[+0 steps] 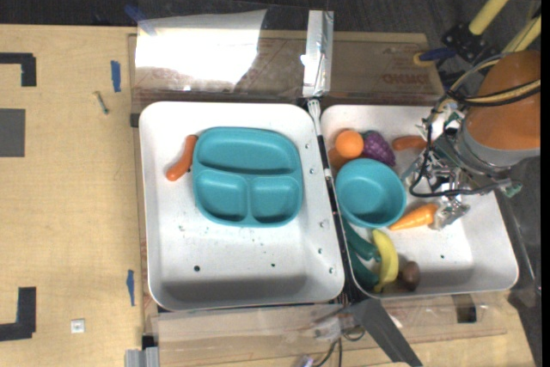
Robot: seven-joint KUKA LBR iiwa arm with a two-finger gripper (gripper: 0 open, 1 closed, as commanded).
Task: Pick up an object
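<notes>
The right bin [481, 258] holds a teal bowl [369, 192], an orange fruit [348, 143], a purple grape bunch [378, 148], a small orange piece [409, 143], a carrot [411, 219], a banana [386, 255] and a small brown piece [410, 273]. My gripper [447, 209] hangs low over the right bin's middle, under the grey wrist and its cables. The carrot's thick end lies right against the gripper's tip. I cannot make out whether the carrot is gripped or only touched.
In the left bin [172, 271] lie a teal divided plate [247, 176] and an orange sausage [181, 159] at the plate's left. A dark teal item [361, 258] sits partly under the banana. A metal divider [317, 56] stands behind the bins.
</notes>
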